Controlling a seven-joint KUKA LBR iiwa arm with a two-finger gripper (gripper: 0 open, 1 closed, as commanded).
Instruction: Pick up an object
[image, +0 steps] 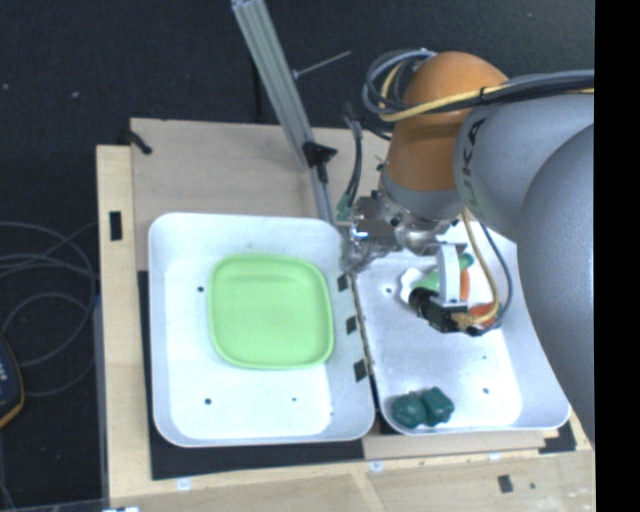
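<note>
A dark green lumpy object (421, 408) lies at the near edge of the right bin (500, 380). A light green square plate (270, 310) lies flat in the middle of the left bin (175, 330). My gripper (355, 250) hangs below the orange-banded wrist, low over the far left corner of the right bin, close to the wall between the two bins. It is well behind the dark green object and just right of the plate's far corner. Nothing shows in its grasp. The wrist hides the far part of the right bin.
A slanted grey metal rail (280, 90) runs from the top of the view down to the divider behind the gripper. The bulky grey arm (540, 170) covers the right side. Bare wooden bench (220, 165) lies behind the left bin.
</note>
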